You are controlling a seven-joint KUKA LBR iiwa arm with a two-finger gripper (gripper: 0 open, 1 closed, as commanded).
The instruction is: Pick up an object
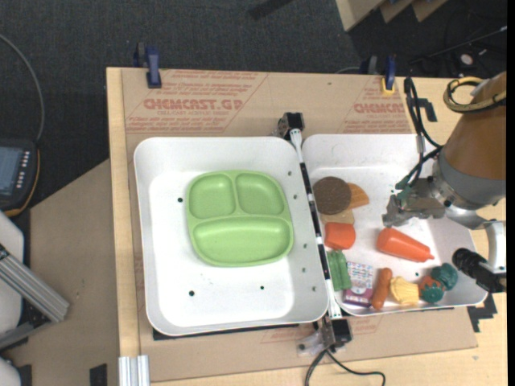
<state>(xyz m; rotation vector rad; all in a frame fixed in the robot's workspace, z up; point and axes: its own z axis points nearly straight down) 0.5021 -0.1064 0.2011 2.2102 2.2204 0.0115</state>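
Observation:
The right bin [362, 153] holds several toy foods. An orange carrot [403, 245] lies at its middle right, just below my gripper [400, 212]. A brown burger patty [331, 192] sits on a tan bun at the bin's left side, above an orange-red block [339, 236]. A green pickle [337, 269], a purple-and-white packet [357, 284], a small sausage [381, 288], a yellow corn piece [405, 292] and a teal broccoli [438, 282] crowd the front. My gripper hangs low over the bin, right of the patty, with nothing seen in it.
The left bin [161, 215] holds a green divided plate [239, 218]. A black clip rail [310, 215] runs between the bins. The arm's orange band and grey wrist [475, 159] cover the right bin's far right side. Bare white floor lies at the right bin's back.

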